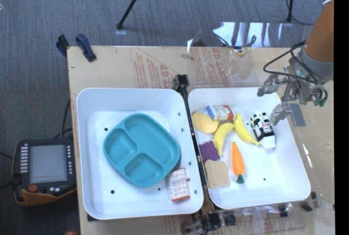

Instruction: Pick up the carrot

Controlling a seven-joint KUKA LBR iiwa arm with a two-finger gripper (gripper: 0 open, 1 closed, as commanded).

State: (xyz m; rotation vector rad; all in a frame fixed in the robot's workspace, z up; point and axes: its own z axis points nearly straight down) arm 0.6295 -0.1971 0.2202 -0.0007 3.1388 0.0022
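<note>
Hanging over the right bin's (302,171) far right corner, the gripper (283,103) is carrying nothing, and whether it is spread or pressed together cannot be told from this angle. The carrot (238,158) is lying in the middle of that bin, its green end pointing toward the near edge, just beside a slice of bread (217,174) and a banana (234,130). A small milk carton (263,130) is sitting just below the gripper. In the left bin (90,103), a teal divided plate (142,149) is resting centrally, with a small box (178,185) near the bin's near right corner.
</note>
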